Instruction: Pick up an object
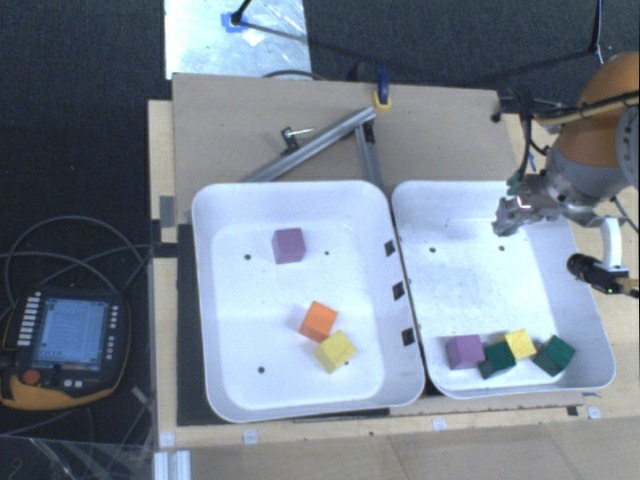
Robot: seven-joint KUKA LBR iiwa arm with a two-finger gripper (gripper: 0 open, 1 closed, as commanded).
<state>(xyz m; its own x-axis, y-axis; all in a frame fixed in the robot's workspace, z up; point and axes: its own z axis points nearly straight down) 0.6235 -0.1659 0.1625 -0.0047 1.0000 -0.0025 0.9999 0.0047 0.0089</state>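
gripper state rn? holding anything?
Gripper: cannot be told whether open or closed. It sits over the far part of the right bin, with no block seen in it.

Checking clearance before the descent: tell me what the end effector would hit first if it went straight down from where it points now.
Most likely the bare floor of the right bin. The end effector sits over its upper part, well away from the blocks along the near edge, though depth is hard to judge.

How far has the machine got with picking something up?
Nothing looks picked up yet. The gripper hangs over the far part of the right bin, away from that bin's blocks, which sit along the near edge: a purple block, two green and one yellow. Going down and grabbing one is all left.
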